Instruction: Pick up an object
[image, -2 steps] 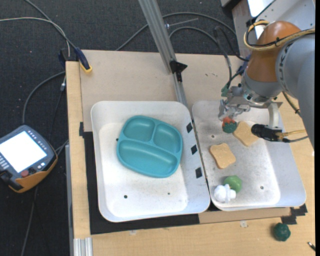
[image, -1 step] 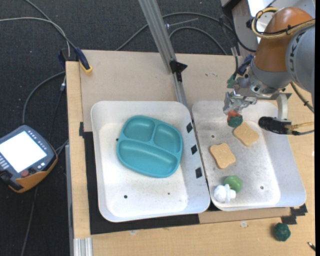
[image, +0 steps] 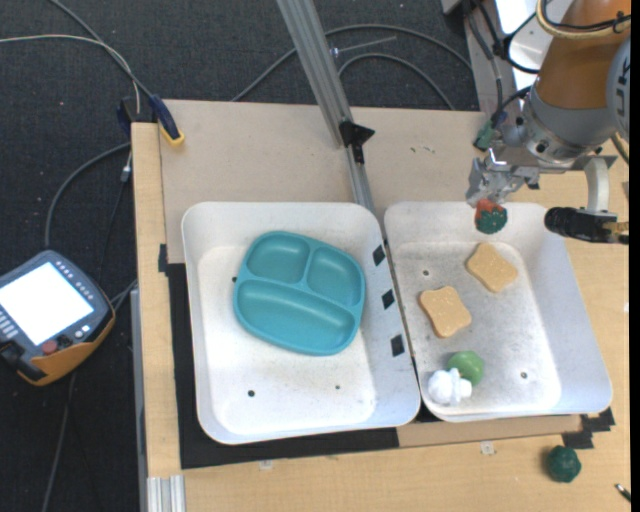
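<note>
Pale wood worktop (image: 260, 140) spreads left of the end effector (image: 490, 192), whose fingers pinch a small red-and-green object (image: 490, 216) just below them, above the right bin (image: 575, 330); dark carpet (image: 60, 120) lies far left.

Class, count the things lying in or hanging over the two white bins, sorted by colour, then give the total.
Teal: 1, divided plate
Tan: 2, toast slice and toast slice
Green: 1, round piece
White: 1, small piece
Red and green: 1, small item under the gripper
Total: 6
</note>
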